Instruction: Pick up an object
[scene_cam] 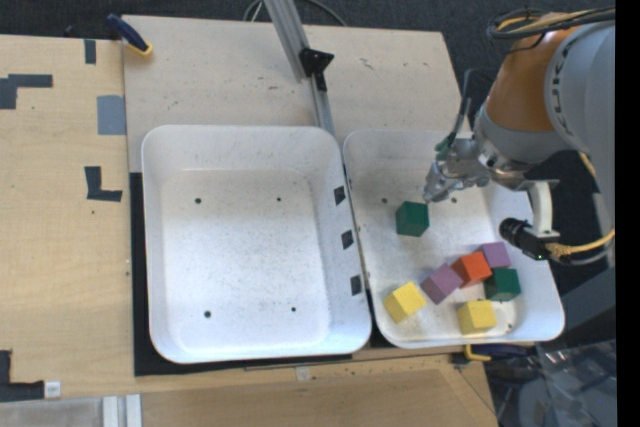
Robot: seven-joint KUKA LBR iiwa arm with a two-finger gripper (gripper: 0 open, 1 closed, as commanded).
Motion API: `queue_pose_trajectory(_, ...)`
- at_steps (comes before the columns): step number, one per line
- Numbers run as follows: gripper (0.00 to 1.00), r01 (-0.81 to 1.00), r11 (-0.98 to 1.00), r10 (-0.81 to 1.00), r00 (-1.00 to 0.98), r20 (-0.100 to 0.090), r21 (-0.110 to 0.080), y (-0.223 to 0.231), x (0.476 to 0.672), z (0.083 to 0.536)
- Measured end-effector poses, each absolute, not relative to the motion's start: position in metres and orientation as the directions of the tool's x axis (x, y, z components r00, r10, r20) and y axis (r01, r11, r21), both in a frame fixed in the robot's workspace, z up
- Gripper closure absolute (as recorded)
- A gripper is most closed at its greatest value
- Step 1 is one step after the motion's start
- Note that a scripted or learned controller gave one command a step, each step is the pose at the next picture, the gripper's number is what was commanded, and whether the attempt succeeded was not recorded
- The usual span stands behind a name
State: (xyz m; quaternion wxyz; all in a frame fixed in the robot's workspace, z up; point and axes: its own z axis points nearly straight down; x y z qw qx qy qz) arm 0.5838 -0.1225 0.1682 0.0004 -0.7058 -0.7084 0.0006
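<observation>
Nearest the camera: yellow cube (477,316) at the near edge of the right bin (375,165), with a second yellow cube (406,300) to its left. Behind them a tight cluster: purple block (439,283), orange block (473,268), a lighter purple block (495,255) and a small dark green block (503,283), all touching or nearly so.

Likely pick target: green cube (412,219), alone on the bin floor, farther from the camera than the cluster and clear of it. Roughly cubic, so no real long axis; it sits flat, with its edges turned slightly off the bin walls.

Gripper (440,185) is just above and right of the green cube, tip pointing down toward the bin floor. Its tip is close to the cube's far right corner, but the cube is not between the jaws. Cannot tell whether the jaws are spread or pressed together; the tip is too small and blurred.

Grey arm (575,95) with its orange band comes in from the right of the green cube.

Left bin (160,165) sits left of the green cube, sharing a wall line with the right bin. Both rest on the desk (60,215).
</observation>
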Motion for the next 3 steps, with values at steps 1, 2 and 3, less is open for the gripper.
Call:
queue_pose_trajectory(1,0.0,1.0,0.001,1.0,-0.001,-0.002,-0.002,-0.124,0.583,0.17)
queue_pose_trajectory(2,0.0,1.0,0.001,1.0,-0.001,0.0,-0.005,-0.1,0.558,0.089)
queue_pose_trajectory(3,0.0,1.0,-0.003,1.0,0.003,-0.001,-0.005,-0.13,0.524,0.092)
